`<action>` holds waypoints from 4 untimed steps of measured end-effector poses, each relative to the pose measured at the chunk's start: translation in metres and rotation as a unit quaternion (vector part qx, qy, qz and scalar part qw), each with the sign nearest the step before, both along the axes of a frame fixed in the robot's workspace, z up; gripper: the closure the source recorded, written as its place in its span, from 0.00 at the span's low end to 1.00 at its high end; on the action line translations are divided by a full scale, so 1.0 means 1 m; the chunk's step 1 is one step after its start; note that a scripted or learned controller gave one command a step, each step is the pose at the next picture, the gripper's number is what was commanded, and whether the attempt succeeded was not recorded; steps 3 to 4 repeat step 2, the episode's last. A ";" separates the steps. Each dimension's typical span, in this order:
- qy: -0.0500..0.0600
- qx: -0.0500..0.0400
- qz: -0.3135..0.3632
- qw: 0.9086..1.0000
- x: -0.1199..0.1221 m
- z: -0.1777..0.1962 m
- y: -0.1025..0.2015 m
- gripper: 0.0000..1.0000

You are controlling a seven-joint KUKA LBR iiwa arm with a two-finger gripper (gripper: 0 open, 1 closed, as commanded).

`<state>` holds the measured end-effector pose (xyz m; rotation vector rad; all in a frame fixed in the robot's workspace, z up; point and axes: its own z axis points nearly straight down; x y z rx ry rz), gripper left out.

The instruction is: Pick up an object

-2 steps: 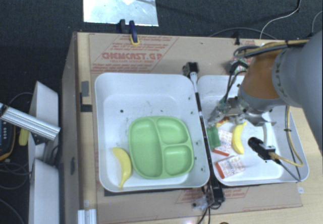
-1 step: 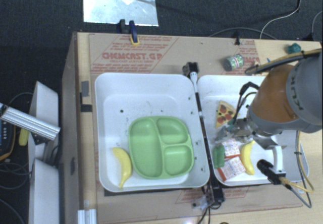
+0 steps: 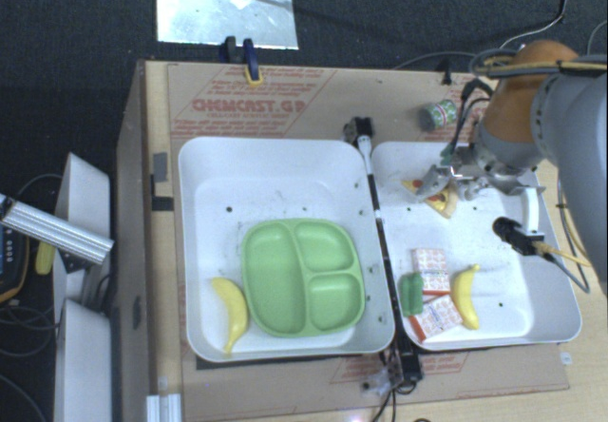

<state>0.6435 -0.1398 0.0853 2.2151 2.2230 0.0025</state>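
Arm (image 3: pixel 570 121) reaches in from the right, over the far part of the right bin (image 3: pixel 518 316). Gripper (image 3: pixel 445 180) is low over the bin floor, near the far left corner, pointing towards the divider between the bins. Directly at its tip lies a yellow and orange piece (image 3: pixel 441 205); the gripper's lower edge overlaps or touches the top of this piece, and contact versus a small gap cannot be resolved. How far the gripper is open cannot be told from this angle, and no item is seen held in it. The piece rests on the bin floor, well apart from the other contents of that bin. Those sit along the near side: an upper carton (image 3: pixel 429 264), red and white; a lower carton (image 3: pixel 440 316) of the same print, tilted; a green block (image 3: pixel 410 294) against the divider, just beside both cartons; and a banana (image 3: pixel 465 295) lying just right of the cartons, touching or nearly touching the lower one. Left bin (image 3: pixel 275 178) holds a green divided plate (image 3: pixel 302 278) and a second banana (image 3: pixel 231 312) just beside the plate's near left edge. A small tin (image 3: pixel 439 113) lies on the bench (image 3: pixel 285 102), outside the bins.
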 end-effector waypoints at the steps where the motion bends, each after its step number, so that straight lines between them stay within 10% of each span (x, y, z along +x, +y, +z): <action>1: 0.006 -0.001 0.000 1.000 0.023 0.000 0.045 0.00; 2: 0.008 -0.002 0.002 1.000 0.023 0.011 0.043 1.00; 4: 0.008 -0.002 0.002 1.000 0.023 0.011 0.043 1.00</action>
